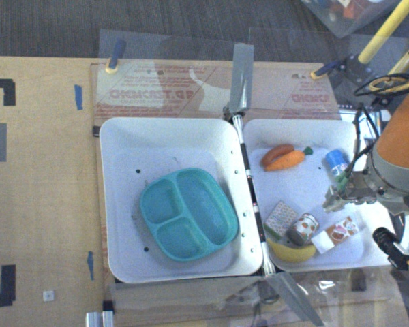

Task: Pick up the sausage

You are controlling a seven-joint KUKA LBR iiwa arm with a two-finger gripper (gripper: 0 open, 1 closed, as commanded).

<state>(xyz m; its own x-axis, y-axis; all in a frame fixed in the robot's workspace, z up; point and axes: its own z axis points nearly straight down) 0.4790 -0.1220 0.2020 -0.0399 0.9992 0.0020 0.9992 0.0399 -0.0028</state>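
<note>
Nearest me, against the near wall of the right bin (307, 191), a banana (291, 253) lies along the corner. A small round jar (303, 228) rests on it and a checked packet (281, 216) leans just beside that. A white carton (337, 232) lies close to the jar on its right. I judge this to be loose clutter, bunched up simply where it settled.

Just beyond the carton the gripper (339, 197) hangs low over the bin's right half, with the arm (401, 142) coming in behind it from the right. It is too blurred at the tip for me to tell whether it is open or closed, and I see nothing held in it. A blue can (335, 160) stands just behind it.

The sausage (275, 152) is farther back and toward the bin's left. It is a brownish-orange piece lying touching a carrot (291, 161), whose green top points right. The gripper is well apart from it, so I judge the approach not yet made. The carrot pressed alongside could easily get nudged or taken by mistake.

In the left bin (123, 182) a teal divided plate (189, 213) sits at a skew, away from the work.
</note>
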